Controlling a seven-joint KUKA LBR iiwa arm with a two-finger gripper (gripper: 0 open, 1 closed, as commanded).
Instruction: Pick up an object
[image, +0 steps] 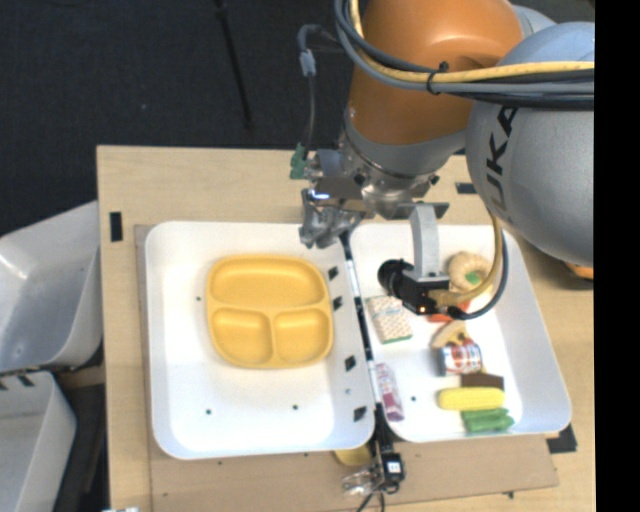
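Nearest you, in the front corner of the right bin (527, 352), lies a green item (487, 421). A yellow corn-like piece (470, 398) touches it just behind, then comes a dark brown block (484, 381). A pink-and-white tube (387, 390) lies along the wall next to the left bin (180, 385). Behind these you see a small can (459, 357), tilted, and a white packet with red print (389, 320). A tan round lump (467, 268) sits farther back. The left bin holds a yellow divided tray (270, 310) mid-floor. Farthest back, the hand (320, 228) hangs over the far end of the seam between the bins, well apart from the near items. You cannot tell whether it is open or closed. The bench (200, 180) shows beyond.
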